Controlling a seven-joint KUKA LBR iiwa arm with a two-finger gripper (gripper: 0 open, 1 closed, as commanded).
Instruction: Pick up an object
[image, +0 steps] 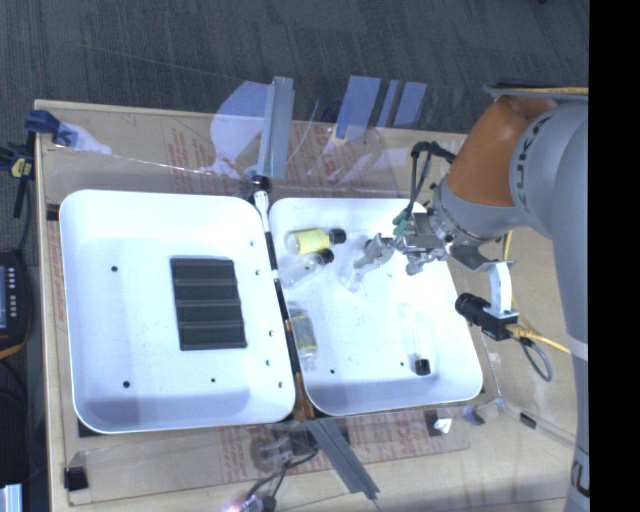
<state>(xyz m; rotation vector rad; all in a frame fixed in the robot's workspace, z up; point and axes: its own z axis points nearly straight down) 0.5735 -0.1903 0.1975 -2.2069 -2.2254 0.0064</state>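
Note:
My gripper (388, 254) hangs over the upper middle of the right bin (455, 385), reaching in from the right. To its left lies a yellow bottle with a black cap (312, 240), and just below that a small clear bottle with a dark cap (305, 262). A clear packet with yellowish contents (302, 334) rests against the bin's left wall. A clear tube with a black cap (417, 345) lies near the lower right corner. None of these objects is at the gripper.
The left bin (90, 300) holds a black ridged block (208, 303) near its middle. A metal bar (273, 125) and clear plastic sheets (380, 105) stand behind the bins. Cables (530, 345) hang off the arm at the right.

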